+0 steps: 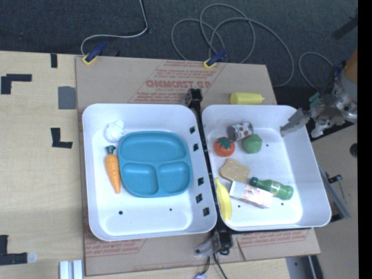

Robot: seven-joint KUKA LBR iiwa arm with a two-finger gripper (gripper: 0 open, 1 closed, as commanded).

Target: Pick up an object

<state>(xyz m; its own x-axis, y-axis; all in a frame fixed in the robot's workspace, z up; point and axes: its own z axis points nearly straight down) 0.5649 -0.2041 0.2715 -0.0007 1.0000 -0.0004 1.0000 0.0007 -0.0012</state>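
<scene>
Two shallow white bins sit side by side on a cardboard-covered table (174, 86). Nearest the camera, in the right bin (311, 179), a banana (223, 199) lies at 7 o'clock along the dividing wall, a pink-and-white packet (251, 195) beside it, and a green bottle (272, 188) on its side at 5 o'clock. A slice of bread (233, 170) lies near centre. Farther back stand a tomato (224, 146), a green round fruit (251, 144) and a small can (240, 130) at 11 o'clock. The left bin (93, 156) holds a blue divided plate (154, 163), a carrot (112, 168) at 9 o'clock and a white garlic bulb (113, 131) at 10 o'clock. A yellow object (246, 98) rests on the table behind the right bin. The hand (293, 124) hovers at the right bin's 2 o'clock rim, gripping nothing; how far it is open cannot be told.
</scene>
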